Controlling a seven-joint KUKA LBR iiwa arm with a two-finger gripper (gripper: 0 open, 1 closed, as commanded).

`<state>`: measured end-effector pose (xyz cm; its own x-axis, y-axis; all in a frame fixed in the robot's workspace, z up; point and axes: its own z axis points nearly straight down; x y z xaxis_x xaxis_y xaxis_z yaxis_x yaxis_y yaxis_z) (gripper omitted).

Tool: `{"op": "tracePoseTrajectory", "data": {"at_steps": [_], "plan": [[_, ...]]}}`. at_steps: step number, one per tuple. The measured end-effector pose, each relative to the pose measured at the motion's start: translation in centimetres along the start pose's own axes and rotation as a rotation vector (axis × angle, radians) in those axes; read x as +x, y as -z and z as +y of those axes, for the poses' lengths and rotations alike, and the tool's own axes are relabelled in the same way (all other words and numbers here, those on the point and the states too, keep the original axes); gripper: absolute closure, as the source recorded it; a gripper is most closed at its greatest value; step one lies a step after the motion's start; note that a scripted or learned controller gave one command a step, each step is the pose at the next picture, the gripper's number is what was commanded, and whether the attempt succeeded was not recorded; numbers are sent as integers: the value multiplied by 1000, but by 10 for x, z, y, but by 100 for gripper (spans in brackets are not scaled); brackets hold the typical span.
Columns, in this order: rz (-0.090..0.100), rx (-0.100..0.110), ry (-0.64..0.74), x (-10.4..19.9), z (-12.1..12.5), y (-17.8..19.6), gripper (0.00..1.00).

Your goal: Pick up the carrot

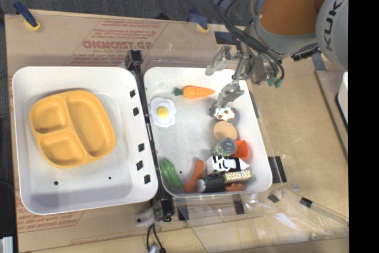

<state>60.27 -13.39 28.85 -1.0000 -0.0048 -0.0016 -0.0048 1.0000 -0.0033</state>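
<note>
The arm sits highest and so closest to the lens: grey housing, orange band, entering from the right over the right bin's far right corner. Below it the gripper hangs over the upper right part of the right bin, its tip low near the bin floor. Finger separation is not resolvable here; cannot tell whether released or clenched. Nothing is visibly held between them.

Carrot: lying flat on the bin floor in the far part of the right bin, orange body with green top. Long axis runs roughly left-right in view, green end to the left, tapered end pointing right toward the gripper. The carrot lies just left of the gripper tip and a little farther back, near but apart from it.

Neighbours: fried-egg toy just in front-left of the carrot; a spotted white piece directly under the gripper tip.

Judgement: the approach needs a short shift left, with closing direction across the carrot's long axis.
</note>
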Motion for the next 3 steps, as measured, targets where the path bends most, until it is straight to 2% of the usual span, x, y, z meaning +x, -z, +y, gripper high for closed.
{"op": "tracePoseTrajectory", "data": {"at_steps": [1,2,3], "plan": [[7,-4,57,-34,-43,-69,0],[5,-5,114,-53,-74,-201,0],[3,-4,-254,-55,-36,-196,0]]}}
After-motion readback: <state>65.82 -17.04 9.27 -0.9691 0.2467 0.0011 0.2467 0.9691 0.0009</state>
